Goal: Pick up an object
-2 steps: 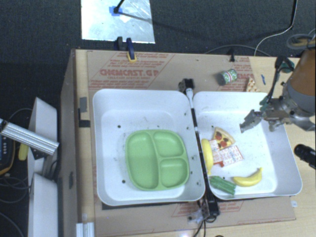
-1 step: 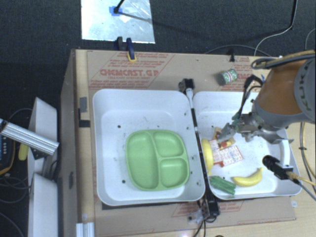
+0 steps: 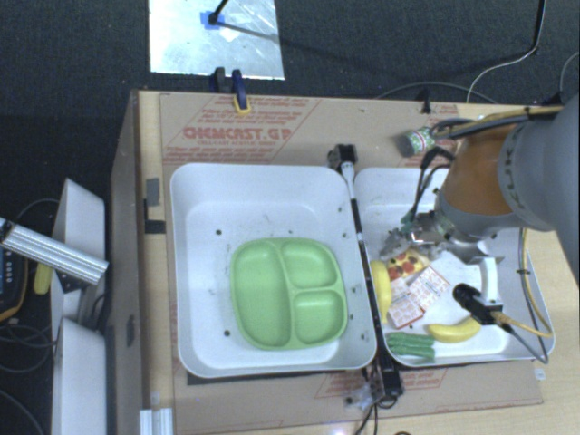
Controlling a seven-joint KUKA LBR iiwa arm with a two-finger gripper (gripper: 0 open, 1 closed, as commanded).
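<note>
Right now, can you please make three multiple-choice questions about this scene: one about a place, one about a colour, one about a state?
1. Where does the divided plate lie?
A. left bin
B. right bin
C. on the floor

2. Which colour is this plate?
A. red
B. green
C. blue

3. How is the arm placed?
A. over the left bin
B. over the right bin
C. away from both bins

Answers:
1 A, it rests inside the left bin.
2 B, it is pale green.
3 B, it hangs over the right bin, above the banana.
</note>
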